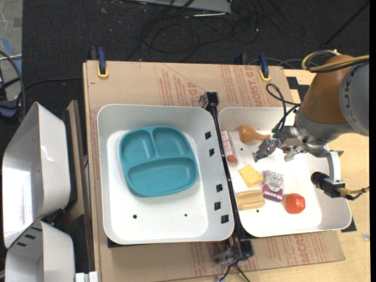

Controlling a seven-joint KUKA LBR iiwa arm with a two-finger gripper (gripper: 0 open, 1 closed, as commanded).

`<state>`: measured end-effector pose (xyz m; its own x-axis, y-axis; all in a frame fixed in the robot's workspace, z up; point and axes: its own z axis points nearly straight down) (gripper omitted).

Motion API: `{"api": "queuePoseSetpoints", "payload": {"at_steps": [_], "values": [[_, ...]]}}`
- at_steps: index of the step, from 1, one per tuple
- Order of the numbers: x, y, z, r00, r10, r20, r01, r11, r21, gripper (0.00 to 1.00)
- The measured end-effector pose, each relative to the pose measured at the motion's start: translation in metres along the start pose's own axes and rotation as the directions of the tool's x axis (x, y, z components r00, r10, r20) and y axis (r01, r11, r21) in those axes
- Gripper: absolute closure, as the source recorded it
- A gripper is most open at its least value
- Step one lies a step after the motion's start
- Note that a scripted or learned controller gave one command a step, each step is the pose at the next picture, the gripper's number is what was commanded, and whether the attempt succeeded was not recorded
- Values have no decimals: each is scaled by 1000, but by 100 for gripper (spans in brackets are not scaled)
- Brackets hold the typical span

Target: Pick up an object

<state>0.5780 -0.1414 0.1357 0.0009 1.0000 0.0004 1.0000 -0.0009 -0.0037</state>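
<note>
In the right bin (335,219), the end effector (264,150) hovers with fingers parted and nothing between them, the yellow cheese block (249,175) just below-left of it.

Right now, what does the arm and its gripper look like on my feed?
The arm is grey with a wide orange band above the wrist. Black cables loop beside it. The gripper is dark metal, small and angular, mounted on a silvery wrist block.

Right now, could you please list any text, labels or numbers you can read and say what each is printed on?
Cardboard sheet under the bins: red printed lettering, reversed and too blurred to read.
Small purple packet in the right bin: label print too small to read.
Nothing else bears text.
</note>
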Motion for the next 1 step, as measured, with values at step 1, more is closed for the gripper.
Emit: {"api": "queuePoseSetpoints", "payload": {"at_steps": [1], "values": [[1,0,46,1000,1,0,-1,1000,-2,0]]}}
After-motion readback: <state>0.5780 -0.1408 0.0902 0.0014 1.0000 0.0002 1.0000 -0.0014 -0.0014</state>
